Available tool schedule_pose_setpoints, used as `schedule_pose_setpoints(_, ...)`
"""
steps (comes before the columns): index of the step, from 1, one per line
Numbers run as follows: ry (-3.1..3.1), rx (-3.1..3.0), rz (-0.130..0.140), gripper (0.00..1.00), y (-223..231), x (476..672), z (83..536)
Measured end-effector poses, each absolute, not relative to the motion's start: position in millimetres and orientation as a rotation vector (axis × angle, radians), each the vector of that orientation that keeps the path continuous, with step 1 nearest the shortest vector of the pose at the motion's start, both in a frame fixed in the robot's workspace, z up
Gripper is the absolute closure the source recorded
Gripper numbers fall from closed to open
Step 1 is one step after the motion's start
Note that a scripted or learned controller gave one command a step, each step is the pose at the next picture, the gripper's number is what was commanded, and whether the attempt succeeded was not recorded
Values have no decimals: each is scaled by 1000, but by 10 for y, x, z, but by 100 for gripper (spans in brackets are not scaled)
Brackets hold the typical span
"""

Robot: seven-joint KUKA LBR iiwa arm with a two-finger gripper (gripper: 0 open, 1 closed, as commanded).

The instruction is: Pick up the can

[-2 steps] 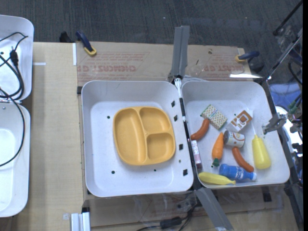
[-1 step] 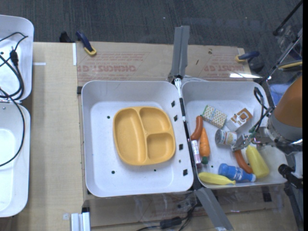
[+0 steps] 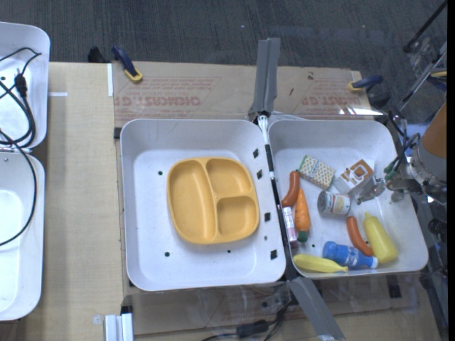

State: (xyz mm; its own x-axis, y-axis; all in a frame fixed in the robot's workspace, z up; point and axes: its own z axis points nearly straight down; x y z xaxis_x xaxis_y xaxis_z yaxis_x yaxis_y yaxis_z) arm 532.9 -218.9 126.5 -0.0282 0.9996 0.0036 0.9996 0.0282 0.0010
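One can lies on its side in the middle of the right bin. The gripper is just right of it, close by but not around it; its fingers look parted and pinch nothing. Round the can: two sausages, one carrot, two bananas, one blue bottle, one green box and one small carton. The left bin holds one yellow divided plate.

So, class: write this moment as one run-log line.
stage: approach | pincer: in right bin, just right of can | can: lying on its side, not held | yellow tray: left bin
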Motion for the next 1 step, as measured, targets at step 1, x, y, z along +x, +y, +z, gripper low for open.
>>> schedule_pose_setpoints(1, -2343, -2102, -5, 0, -1860, 6181, 949)
